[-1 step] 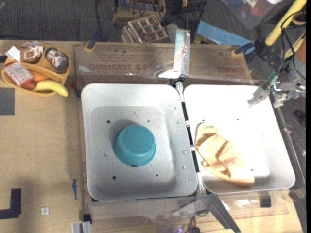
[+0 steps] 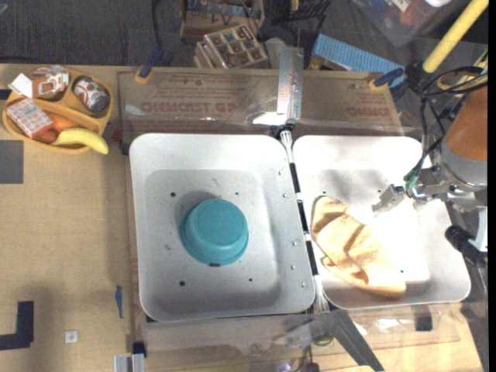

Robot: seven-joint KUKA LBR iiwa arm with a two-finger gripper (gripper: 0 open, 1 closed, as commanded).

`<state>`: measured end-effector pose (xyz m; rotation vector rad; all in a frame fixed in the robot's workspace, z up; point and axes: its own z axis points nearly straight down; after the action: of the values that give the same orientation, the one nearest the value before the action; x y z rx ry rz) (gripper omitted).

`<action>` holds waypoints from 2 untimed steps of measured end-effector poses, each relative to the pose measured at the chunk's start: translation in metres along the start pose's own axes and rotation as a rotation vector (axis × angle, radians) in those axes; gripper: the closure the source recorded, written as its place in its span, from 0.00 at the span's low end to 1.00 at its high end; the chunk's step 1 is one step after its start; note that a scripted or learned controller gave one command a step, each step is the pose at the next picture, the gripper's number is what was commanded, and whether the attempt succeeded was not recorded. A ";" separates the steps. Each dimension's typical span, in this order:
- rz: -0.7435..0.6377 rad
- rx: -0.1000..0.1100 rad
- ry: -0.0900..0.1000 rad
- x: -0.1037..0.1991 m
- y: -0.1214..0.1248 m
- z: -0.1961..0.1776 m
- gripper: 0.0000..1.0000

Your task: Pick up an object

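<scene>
A teal bowl [image 2: 215,231] lies upside down in the middle of the left bin [image 2: 155,169]. A crumpled tan cloth [image 2: 353,248] lies in the right bin [image 2: 349,157], along its left and front side. My gripper [image 2: 387,198] hangs over the right bin, just up and to the right of the cloth, reaching in from the right. A grey fingertip [image 2: 383,201] points down-left toward the cloth. Nothing is visible between the fingers.
A yellow tray [image 2: 23,130] with a banana, cans and small boxes sits at the far left of the bench. A cardboard sheet under clear plastic [image 2: 209,103] runs behind both bins. Cables hang near the arm on the right.
</scene>
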<state>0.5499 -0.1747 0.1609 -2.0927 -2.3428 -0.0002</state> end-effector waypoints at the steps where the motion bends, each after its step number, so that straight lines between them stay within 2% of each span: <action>1: -0.014 -0.012 -0.004 0.079 -0.019 0.071 0.00; 2: -0.006 -0.013 -0.003 0.067 0.021 0.070 0.00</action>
<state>0.5635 -0.1052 0.0907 -2.0927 -2.3578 -0.0123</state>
